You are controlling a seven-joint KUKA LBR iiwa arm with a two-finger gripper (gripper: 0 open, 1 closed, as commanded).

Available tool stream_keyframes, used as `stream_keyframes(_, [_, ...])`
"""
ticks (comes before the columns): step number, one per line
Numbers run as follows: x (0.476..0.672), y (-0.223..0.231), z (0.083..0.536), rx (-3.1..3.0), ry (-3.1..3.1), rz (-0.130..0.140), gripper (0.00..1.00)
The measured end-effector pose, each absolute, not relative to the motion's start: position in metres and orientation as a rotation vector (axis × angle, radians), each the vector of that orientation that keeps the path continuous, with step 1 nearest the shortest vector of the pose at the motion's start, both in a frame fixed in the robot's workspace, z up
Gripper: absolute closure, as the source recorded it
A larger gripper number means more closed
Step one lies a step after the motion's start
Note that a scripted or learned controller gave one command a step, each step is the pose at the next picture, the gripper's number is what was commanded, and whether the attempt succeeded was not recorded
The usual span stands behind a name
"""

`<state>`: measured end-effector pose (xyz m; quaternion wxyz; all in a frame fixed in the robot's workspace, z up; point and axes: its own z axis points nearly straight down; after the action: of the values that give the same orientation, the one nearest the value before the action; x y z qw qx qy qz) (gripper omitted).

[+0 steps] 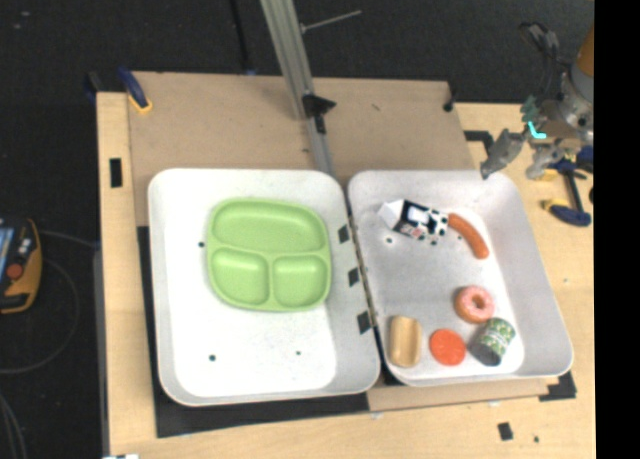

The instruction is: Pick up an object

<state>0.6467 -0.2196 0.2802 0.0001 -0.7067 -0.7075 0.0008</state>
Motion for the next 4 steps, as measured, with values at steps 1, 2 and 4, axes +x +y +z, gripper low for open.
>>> stream_keyframes(1, [0.647,-0.22,0.282,-2.222,-2.225,0.0,0.0])
stream_keyframes(2, [0.657,-0.219,0.231,-2.217,-2.227,0.004,0.0])
stream_keyframes(4, [0.669,-0.227,0.135,-2.218,-2.227,0.003,0.0])
